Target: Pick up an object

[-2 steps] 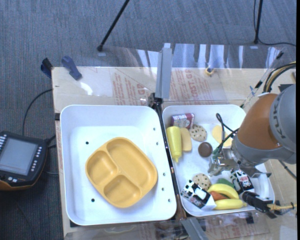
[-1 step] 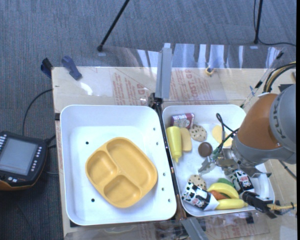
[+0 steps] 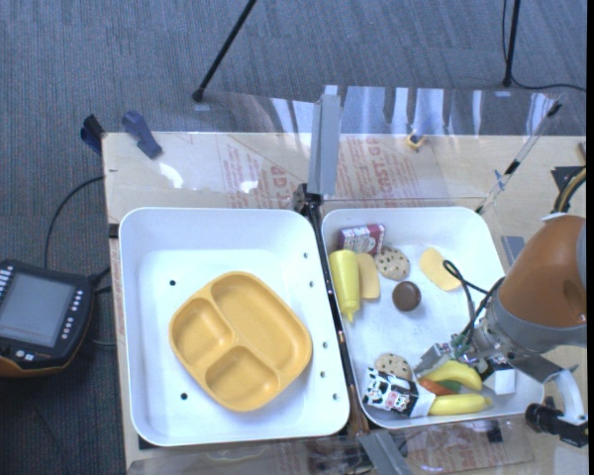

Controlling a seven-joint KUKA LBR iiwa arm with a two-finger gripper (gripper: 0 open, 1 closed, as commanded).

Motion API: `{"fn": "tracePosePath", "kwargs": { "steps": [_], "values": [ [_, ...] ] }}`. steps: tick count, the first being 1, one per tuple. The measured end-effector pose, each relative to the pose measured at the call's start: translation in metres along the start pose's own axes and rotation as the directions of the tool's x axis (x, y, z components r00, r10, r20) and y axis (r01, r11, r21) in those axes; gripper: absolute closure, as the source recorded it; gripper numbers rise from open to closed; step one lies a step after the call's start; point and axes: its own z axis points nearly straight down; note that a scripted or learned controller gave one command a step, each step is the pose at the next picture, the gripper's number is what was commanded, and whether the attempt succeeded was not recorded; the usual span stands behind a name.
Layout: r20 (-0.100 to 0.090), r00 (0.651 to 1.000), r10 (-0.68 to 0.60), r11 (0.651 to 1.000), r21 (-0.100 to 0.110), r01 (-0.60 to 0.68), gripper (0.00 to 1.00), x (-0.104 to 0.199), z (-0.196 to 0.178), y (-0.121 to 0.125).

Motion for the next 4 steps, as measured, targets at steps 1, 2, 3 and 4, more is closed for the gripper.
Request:
{"fn": "tracePosePath", "kwargs": {
  "steps": [1,2,3,4],
  "values": [
    [-0.001,1.000,0.004,1.000,0.003,-0.004,1.00,-0.001,-0.007,0.000],
    [-0.001,1.000,0.005,1.000,0.003,-0.005,0.00,-0.001,-0.007,0.000],
    [-0.005,1.000,0.005,1.000,0.008,-0.005,1.00,0.000,-0.013,0.000],
    [-0.004,0.997,0.072,0.997,-0.002,-0.072,1.00,-0.036,-0.001,-0.006]
  ]
}}
